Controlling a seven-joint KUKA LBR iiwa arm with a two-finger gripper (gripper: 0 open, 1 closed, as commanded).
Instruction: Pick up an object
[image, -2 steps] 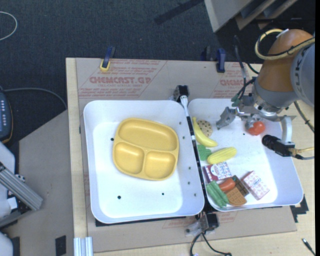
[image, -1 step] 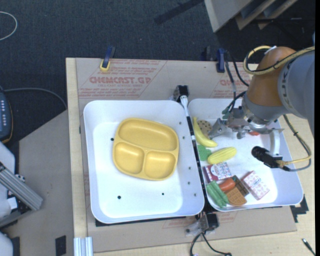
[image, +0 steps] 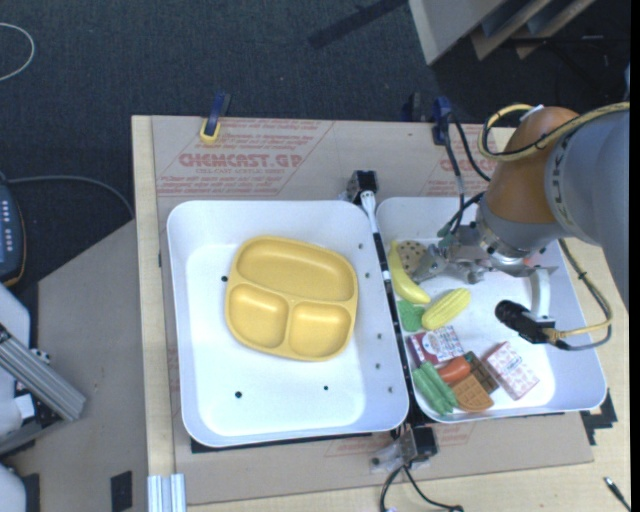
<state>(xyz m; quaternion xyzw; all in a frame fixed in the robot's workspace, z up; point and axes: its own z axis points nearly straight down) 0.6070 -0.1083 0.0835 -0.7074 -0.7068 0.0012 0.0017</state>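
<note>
Tool (image: 462, 262): low over the right bin (image: 580, 385), near its far-left part, and whether it is released, clenched or grasping I cannot tell; the wrist hides the tip.
Arm (image: 560, 185): coming in from the right, orange band above the wrist, bulk hanging over the bin's far side.
Nearest target: yellow banana (image: 405, 278), just left of the tool and a touch nearer the camera, long axis running away-to-near along the bin's left wall.
Next candidate: corn cob (image: 446, 307), just in front of the tool, lying on a slant, left end lower.
Further pile: red packet (image: 440, 345), green pepper (image: 433, 387), pink patterned box (image: 512, 368), all well in front of the tool.
Left bin (image: 200, 330): yellow divided plate (image: 291, 297), well to the tool's left.
Tabletop (image: 150, 200): carries both bins.
Call: banana looks the closest pick; a short shift left should line it up.
</note>
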